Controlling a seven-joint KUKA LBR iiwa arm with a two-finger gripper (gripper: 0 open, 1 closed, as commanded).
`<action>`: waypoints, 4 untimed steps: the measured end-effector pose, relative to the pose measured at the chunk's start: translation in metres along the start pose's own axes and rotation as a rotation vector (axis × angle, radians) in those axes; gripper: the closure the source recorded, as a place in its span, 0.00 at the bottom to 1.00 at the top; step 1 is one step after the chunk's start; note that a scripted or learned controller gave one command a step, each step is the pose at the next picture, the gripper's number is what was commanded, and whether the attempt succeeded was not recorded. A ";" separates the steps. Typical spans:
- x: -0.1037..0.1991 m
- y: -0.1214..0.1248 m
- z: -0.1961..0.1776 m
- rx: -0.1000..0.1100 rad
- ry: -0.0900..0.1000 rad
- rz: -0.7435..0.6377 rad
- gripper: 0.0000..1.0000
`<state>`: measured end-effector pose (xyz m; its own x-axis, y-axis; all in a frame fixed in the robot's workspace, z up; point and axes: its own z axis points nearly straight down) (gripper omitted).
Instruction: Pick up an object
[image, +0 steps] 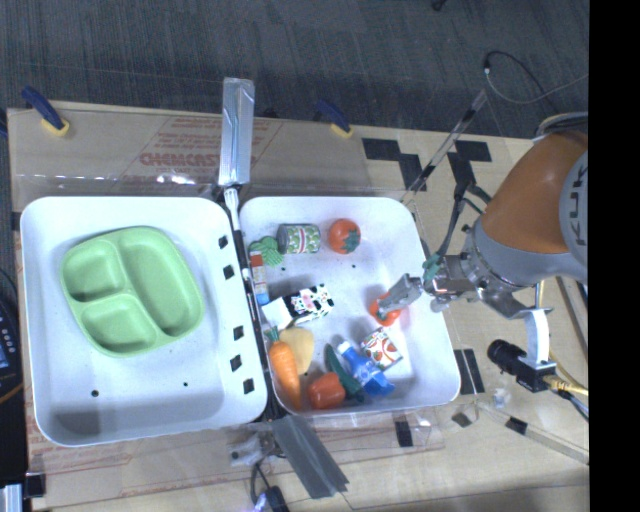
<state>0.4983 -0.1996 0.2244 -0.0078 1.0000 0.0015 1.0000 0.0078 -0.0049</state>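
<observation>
Tomato (386, 312) is sitting under the gripper (398, 296); finger state unclear, so centring before closing seems wise.

The right bin (428, 262) is crowded along its near edge: a carrot (284, 372), a red pepper (325, 391), a blue packet (362, 367) and a small carton (383, 347) lie touching or just beside one another, leaving little room between them. A cow-patterned box (311, 302) sits near the divider (240, 262). At the far side a green can (298, 238) and a tomato (344, 235) stand apart, with bare white floor between them and the clutter. The gripper (392, 300) hangs over the bin's right half. The left bin (40, 330) holds a green tray (130, 288), with open floor around it.
</observation>
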 end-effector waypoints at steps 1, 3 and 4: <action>0.000 0.025 0.074 0.003 0.001 0.118 0.00; 0.007 0.026 0.133 -0.002 0.000 0.095 0.00; 0.006 0.026 0.123 0.000 -0.001 0.092 1.00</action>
<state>0.5235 -0.1930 0.1008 0.0843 0.9964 0.0004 0.9964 -0.0843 -0.0053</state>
